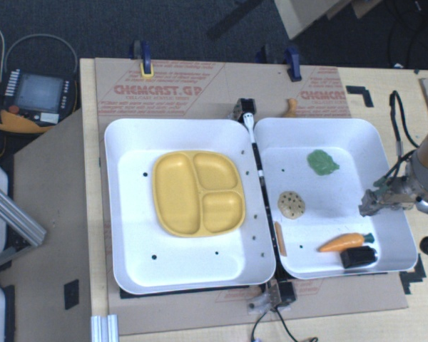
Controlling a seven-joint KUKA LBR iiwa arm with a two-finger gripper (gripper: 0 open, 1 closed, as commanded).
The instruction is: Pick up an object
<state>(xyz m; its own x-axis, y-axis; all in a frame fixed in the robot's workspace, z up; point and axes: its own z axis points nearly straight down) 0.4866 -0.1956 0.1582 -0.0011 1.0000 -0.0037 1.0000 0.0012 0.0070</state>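
Observation:
In the right bin (342, 130) lie a green leafy piece (322, 162) near the back, a round cookie (291, 204) at the left, an orange carrot (343, 242) near the front and a black block (359, 257) just in front of the carrot. My gripper (376, 200) hangs over the bin's right side, right of the cookie and above the carrot. Nothing shows between its fingers.
The left bin (128, 191) holds a yellow divided plate (198, 192). A black divider strip (255, 161) runs between the bins. Cables (399, 130) hang at the right, by the arm. A handheld controller (36, 95) sits off the bench at the left.

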